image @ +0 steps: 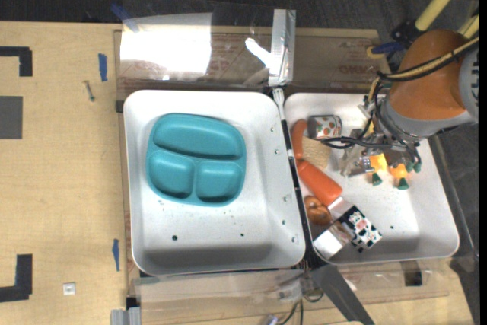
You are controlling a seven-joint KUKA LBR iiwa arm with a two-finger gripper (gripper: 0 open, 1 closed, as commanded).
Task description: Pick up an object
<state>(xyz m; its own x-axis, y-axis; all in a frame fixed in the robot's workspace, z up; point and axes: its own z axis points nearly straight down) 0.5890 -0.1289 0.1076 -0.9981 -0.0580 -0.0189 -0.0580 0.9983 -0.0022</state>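
Over the right bin: the grey arm with its orange band reaches in from the right, and its two-finger gripper (358, 156) sits low among the clutter.
Gripper state: I cannot tell how wide it stands, nor whether anything is caught in it; cables and small parts crowd that spot.
Right bin: the shallow white bin (426, 228) holds every loose piece.
Nearest candidate: a long orange carrot-shaped toy (319, 180) lies aslant by the bin's left wall, just beside the gripper.
How it would handle: I judge it light, stiff and smooth, likely to roll; best taken across its thick middle, not the tapering end.
Other pieces: a small printed tin can (323, 125) lies near the bin's far edge; small yellow and orange blocks (389, 171) sit just right of the gripper; a white box with black and coloured marks (351, 231) lies toward the near edge, with a brown rounded lump (316, 208) touching the carrot's lower end.
Left bin: a teal divided plastic tray (196, 156) rests in the other white bin (152, 240), well apart from the arm.
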